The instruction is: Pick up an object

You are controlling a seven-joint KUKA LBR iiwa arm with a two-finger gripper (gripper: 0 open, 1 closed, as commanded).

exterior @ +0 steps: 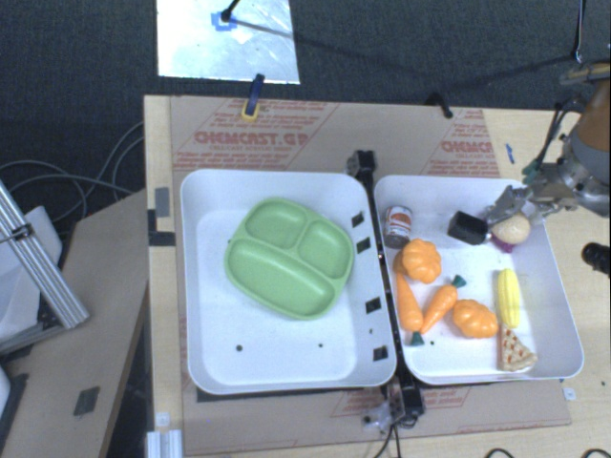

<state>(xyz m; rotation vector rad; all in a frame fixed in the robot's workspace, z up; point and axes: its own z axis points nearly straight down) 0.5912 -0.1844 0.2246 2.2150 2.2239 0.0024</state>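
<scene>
The right bin [563, 299] holds several toy foods. A small can [398, 223] stands at its far left, with an orange pepper [421, 260] just in front of it. Two carrots [408, 301] [440, 303] lie side by side near an orange lump [474, 319]. A yellow corn cob [509, 297] and a pizza slice [516, 349] rest along the right side. A pale onion with a purple base [512, 230] sits at the far right. My gripper [516, 212] hangs directly over the onion, very close to it.
A green divided plate [289, 256] lies in the left bin [205, 284]. The arm comes in over the right bin's far right corner. Cardboard [286, 136] lies under both bins.
</scene>
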